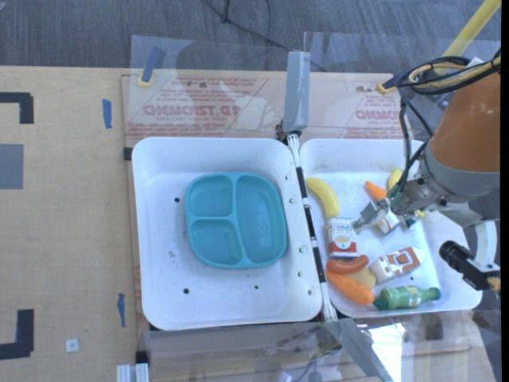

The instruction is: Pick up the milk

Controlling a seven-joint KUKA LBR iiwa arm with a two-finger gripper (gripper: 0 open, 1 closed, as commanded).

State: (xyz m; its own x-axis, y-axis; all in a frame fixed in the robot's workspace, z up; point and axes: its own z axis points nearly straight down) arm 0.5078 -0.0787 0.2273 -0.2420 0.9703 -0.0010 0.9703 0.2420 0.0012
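Camera view, lower edge of the frame first: the right bin (445,305) carries a crowded cluster along its near rim. A green bottle (406,297) lies on its side against the near wall. Just left of it sit an orange carrot (351,290) and a red sausage (347,264), both close to the divider between the bins. The milk (395,264), a small white carton with orange print, lies tilted in the lower middle of the right bin, just above the bottle and right of the sausage. A second small carton (341,239) with a red base stands just above the sausage.

Mid frame: the end effector (380,214) hangs over the centre of the right bin, above and slightly left of the milk, apart from it. Finger state cannot be determined. A yellow banana (324,196) lies left of it near the divider, and a small orange piece (375,189) sits just above it.

The left bin (159,165) holds a teal divided plate (236,220) at its centre, with open floor on all sides.

Far edge: open room remains along the right bin's upper wall. The wooden bench (64,213) extends left.
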